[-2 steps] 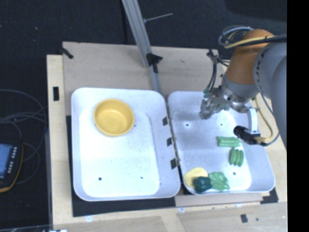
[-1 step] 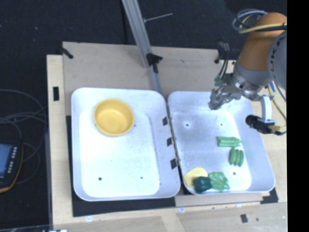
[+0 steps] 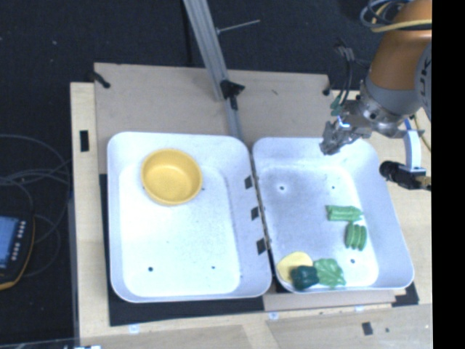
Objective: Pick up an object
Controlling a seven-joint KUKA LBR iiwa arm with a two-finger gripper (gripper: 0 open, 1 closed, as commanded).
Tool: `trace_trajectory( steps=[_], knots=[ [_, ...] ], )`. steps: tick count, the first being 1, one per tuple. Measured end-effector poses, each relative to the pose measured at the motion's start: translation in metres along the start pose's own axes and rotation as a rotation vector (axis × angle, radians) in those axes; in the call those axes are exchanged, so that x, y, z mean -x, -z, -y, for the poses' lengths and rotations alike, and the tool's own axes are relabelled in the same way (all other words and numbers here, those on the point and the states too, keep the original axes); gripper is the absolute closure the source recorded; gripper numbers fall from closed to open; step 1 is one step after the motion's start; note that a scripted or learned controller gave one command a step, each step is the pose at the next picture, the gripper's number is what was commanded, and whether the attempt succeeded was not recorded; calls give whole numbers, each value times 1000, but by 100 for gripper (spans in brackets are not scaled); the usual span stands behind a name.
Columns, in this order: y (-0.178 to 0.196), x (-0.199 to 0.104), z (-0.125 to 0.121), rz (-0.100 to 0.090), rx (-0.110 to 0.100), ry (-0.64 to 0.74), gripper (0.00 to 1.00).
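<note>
Claw (image 3: 331,145) poised above right bin's (image 3: 290,167) far edge, finger state impossible to tell. Green vegetables (image 3: 349,224) lying well apart, nearer front. Yellow bowl (image 3: 171,177) in left bin (image 3: 182,267).

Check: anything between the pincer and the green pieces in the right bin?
Nothing. In the camera view, only bare bin floor separates the pincer from the nearest green piece.

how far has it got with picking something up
Nothing looks picked up yet. The gripper is over the far rim of the right bin, with nothing seen in it. The green pieces and and the pile in the near corner lie in that bin; the yellow bowl sits in the left bin. Reaching, gripping and lifting remain.
</note>
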State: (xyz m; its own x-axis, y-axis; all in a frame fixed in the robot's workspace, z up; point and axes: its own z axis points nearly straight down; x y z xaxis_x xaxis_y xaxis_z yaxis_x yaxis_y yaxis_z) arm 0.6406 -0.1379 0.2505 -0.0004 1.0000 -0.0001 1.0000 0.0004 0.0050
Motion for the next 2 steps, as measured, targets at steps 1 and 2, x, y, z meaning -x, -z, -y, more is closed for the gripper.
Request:
trace_trajectory(
  steps=[1, 2],
  knots=[
    [16, 0, 0, 0, -3, 0, 100],
    [5, -52, 15, 0, -5, 2, 100]
  ],
)
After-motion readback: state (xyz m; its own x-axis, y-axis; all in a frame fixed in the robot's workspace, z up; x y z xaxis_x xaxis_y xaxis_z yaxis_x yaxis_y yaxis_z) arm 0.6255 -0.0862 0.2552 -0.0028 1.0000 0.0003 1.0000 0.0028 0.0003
